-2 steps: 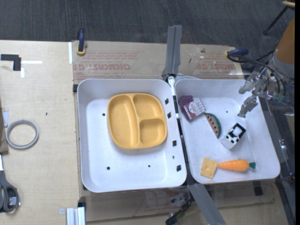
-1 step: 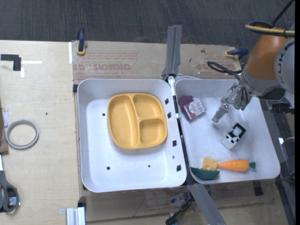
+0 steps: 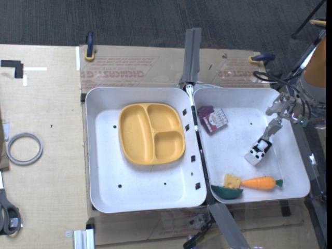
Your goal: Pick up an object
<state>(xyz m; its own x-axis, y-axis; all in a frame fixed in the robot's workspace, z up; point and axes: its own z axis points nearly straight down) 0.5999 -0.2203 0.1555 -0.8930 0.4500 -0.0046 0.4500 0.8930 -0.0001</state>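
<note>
1. The grey two-finger gripper (image 3: 261,152) reaches into the right white shallow plastic bin (image 3: 236,100) from its right side. Its slim fingers (image 3: 273,127) slant down-left and end right at a small white block with black patches (image 3: 258,153); whether they clamp it or merely touch it, I cannot tell.
2. That block lies right of the bin's middle, tilted, with its long axis running from lower-left to upper-right, in line with the fingers. It looks light, stiff and smooth-sided, so I judge a pinch across its short sides, near the middle, safest against slipping.
3. Below the block, near the bin's front wall, an orange plastic carrot with a green tip (image 3: 259,183) lies almost level, tip pointing right.
4. Just left of the carrot sit a yellow wedge (image 3: 232,180) and a dark green curved piece (image 3: 226,192).
5. Up-left of the block, a purple and white packet (image 3: 212,119) lies flat.
6. Left of that bin, the second white bin (image 3: 104,191) holds a yellow divided tray (image 3: 152,133).
</note>
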